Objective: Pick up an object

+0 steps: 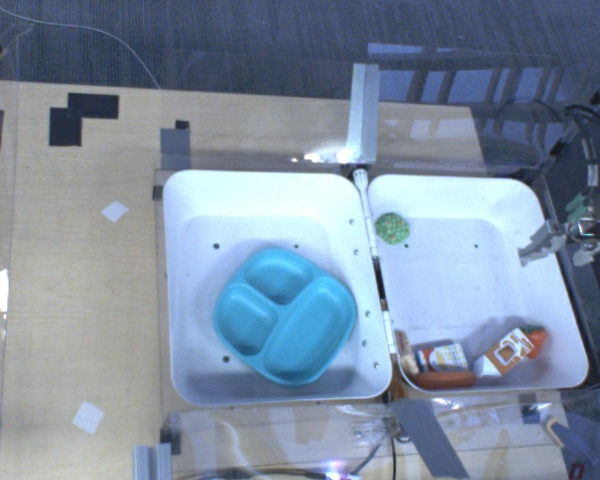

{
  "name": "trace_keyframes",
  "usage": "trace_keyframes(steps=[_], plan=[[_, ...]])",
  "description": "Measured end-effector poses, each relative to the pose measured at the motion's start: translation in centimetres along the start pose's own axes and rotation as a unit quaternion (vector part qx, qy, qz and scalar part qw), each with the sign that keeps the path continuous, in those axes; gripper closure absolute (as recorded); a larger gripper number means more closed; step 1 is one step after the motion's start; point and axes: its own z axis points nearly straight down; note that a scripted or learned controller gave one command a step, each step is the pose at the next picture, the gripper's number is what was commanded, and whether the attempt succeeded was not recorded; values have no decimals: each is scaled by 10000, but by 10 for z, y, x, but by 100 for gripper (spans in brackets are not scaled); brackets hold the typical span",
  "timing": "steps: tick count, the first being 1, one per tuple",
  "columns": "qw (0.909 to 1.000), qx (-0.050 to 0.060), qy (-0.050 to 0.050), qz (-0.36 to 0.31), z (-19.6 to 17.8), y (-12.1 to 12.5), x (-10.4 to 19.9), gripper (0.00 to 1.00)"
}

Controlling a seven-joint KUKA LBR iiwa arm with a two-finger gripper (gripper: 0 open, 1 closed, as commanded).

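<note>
In the right bin [480, 203], a small green knobbly ball [392, 228] lies in the far left corner. Along its near wall lie a small red-and-white carton [443, 355], a brown sausage [442, 377] just in front of it, and an orange-and-white carton [507, 352] with an orange piece [536, 339] at its right end. My gripper [560, 242] hangs at the right rim of that bin, well apart from all of these. It is small and partly cut off by the frame edge.
The left bin [195, 228] holds a blue divided plate [285, 314] lying flat near its middle. A metal post [363, 108] stands behind the divider between the bins. Cables run down the right edge [580, 128].
</note>
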Motion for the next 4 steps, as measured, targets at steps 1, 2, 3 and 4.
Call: trace_keyframes(steps=[1, 2, 3, 4], plan=[[9997, 5, 6, -229, 122, -27, 21, 0], [9975, -47, -11, -709, 185, -23, -17, 0], [9714, -25, -9, -2373, 184, 36, -16, 0], [9610, -39, -24, -2766, 184, -24, -18, 0]])
